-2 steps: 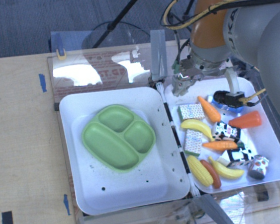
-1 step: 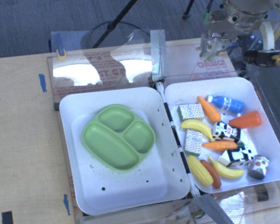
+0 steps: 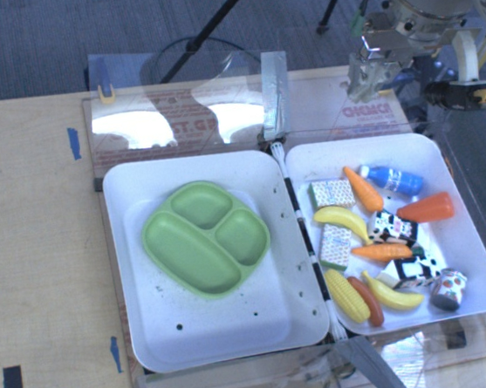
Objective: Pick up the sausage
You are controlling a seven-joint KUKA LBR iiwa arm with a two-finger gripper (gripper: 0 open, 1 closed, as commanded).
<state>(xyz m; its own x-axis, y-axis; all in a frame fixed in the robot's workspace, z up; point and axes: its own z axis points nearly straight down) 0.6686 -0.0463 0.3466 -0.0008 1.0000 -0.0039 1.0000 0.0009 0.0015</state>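
I see the sausage point(image 3: 367, 299), smooth reddish, wedged between the bumpy corn cob point(image 3: 346, 295) and a banana point(image 3: 392, 292); the gripper point(image 3: 367, 75) hangs well apart, grasping nothing.

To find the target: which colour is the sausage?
Reddish-brown, seen in the camera view: the sausage.

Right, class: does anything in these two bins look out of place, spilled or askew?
Nothing stands out as spilled or damaged. The toy food lies jumbled in the right bin, the sausage wedged beside the corn near its front edge. The green plate sits askew in the left bin.
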